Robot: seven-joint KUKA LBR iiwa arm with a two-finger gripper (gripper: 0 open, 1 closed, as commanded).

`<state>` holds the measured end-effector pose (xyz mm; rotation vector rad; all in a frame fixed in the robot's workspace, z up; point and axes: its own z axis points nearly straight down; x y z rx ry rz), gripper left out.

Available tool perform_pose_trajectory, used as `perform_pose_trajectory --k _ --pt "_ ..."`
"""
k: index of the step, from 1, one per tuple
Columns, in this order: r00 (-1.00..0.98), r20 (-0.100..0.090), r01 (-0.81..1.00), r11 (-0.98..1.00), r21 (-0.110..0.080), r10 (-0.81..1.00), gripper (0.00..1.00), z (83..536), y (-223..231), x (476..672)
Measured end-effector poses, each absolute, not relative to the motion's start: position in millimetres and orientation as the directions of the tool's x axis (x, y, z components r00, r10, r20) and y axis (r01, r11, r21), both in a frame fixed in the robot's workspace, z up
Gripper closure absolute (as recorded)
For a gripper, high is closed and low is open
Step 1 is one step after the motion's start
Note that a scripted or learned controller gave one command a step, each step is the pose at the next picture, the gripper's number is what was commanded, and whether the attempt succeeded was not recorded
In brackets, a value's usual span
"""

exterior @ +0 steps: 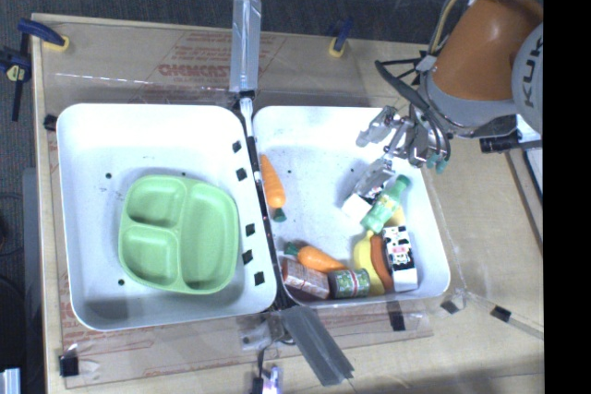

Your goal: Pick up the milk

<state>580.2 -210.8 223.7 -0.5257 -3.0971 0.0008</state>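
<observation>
Your gripper [383, 157] hangs over the right bin [305, 120] near its far right wall, fingers spread and holding nothing. The milk [400, 257], a small cow-patterned carton, lies below it against the near right wall, wedged beside a banana [367, 256] and just under a green bottle [384, 206], so crowding likely complicates the reach.

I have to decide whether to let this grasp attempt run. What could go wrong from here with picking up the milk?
The milk is packed against the banana and the green bottle, so the gripper may catch a neighbour instead. It also lies close to the right bin's wall, leaving little room for a finger on that side.
</observation>
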Motion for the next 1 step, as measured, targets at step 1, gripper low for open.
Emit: perform_pose_trajectory --k 1 --pt "-0.951 -0.001 0.309 0.951 0.000 0.309 0.00 203.7 -210.9 599.7"
